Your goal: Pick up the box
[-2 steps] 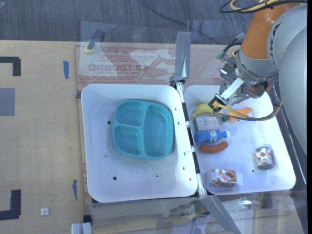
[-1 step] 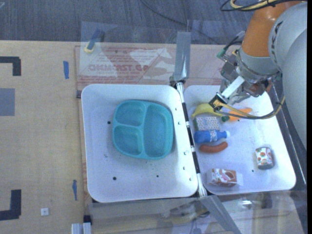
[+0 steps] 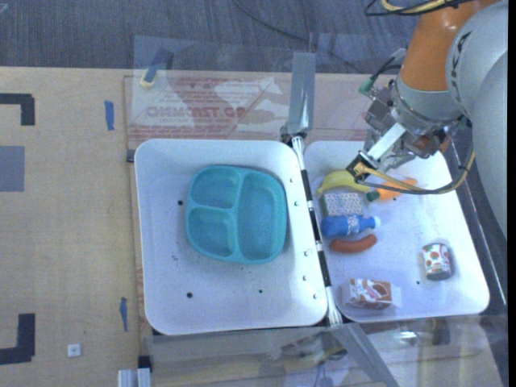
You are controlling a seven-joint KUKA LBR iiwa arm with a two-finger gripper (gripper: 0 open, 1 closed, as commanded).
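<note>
The box [image 3: 370, 293] is a small white and red carton lying flat near the front left corner of the right bin [image 3: 468, 240]. My gripper [image 3: 409, 139] hangs over the back of that bin, well behind the box and apart from it. Nothing can be seen held in it. The arm's grey and orange body covers the bin's back right corner.
Between gripper and box lie a yellow item [image 3: 342, 183], an orange carrot [image 3: 389, 189], a blue bottle [image 3: 349, 226] and a red sausage [image 3: 354, 245]. A small can [image 3: 436, 260] sits right of the box. A teal divided plate [image 3: 237, 214] lies in the left bin [image 3: 161, 256].
</note>
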